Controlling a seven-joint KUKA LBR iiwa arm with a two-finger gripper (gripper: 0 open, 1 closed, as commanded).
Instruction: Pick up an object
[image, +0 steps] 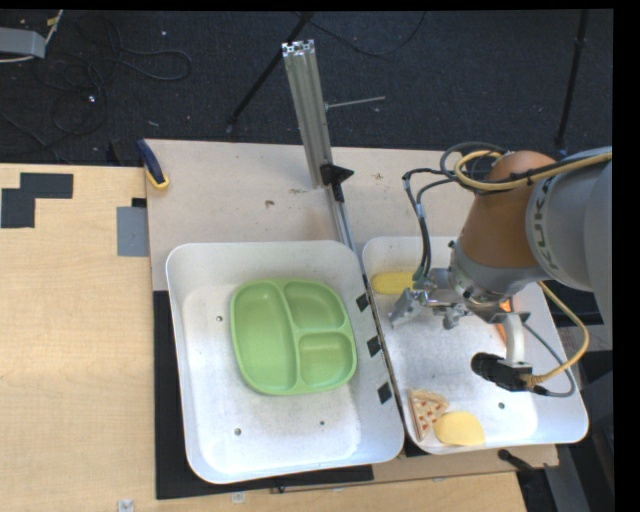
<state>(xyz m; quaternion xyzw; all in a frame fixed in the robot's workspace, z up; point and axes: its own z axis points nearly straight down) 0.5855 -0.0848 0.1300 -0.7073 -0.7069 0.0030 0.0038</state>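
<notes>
My gripper (428, 308) hangs over the upper left part of the right bin (560, 425), fingers spread open with nothing between them. A yellow object (390, 283) lies just up and left of the fingertips, against the bin's left wall. Near the bin's front edge lie a toy pizza slice (427, 409) and a round yellow object (459, 429), side by side. A small orange piece (504, 318) peeks out from under the wrist, mostly hidden.
The left bin (200, 420) holds a green divided plate (294, 335). A metal post (309, 110) rises behind the bins. The arm's cables and a black fitting (500, 369) hang over the right bin's middle.
</notes>
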